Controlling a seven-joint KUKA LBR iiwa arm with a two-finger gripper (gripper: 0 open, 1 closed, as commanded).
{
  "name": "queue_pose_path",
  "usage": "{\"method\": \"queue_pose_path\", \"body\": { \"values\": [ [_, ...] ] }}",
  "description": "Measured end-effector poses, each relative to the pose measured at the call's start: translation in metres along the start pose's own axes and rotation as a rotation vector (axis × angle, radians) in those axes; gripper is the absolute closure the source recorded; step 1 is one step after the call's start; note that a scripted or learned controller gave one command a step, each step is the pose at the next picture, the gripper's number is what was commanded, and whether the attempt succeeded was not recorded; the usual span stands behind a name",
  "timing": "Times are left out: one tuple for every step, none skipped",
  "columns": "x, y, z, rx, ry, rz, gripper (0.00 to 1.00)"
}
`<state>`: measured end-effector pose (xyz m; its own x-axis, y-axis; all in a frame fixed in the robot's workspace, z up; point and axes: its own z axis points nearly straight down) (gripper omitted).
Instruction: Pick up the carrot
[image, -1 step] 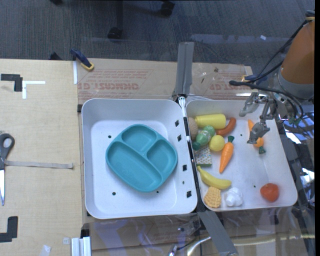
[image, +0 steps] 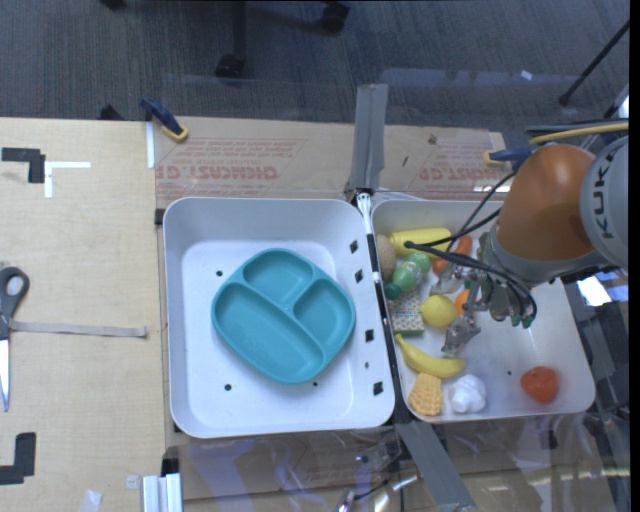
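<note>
Two white bins, wooden bench, grey carpet

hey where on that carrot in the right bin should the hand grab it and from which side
Only slivers of the carrot show beside the hand, so its lie is unclear. Probably grip across its narrow width mid-body, coming straight down from above: the yellow lemon and green vegetable crowd its left side.

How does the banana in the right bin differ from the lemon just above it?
The banana is long and curved, lying slantwise; the lemon is short and rounded. The banana reaches down beside the waffle-like piece; the lemon sits higher, beside the claw. Both are yellow and lie in the right bin.
</note>
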<state>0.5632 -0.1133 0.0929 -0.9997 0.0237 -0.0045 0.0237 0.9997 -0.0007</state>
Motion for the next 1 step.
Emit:
{"method": "queue_pose_path", "body": {
  "values": [
    [-0.0023, 0.0011, -0.0101, 0.001, -0.005, -0.004, 1.0]
  ]
}}
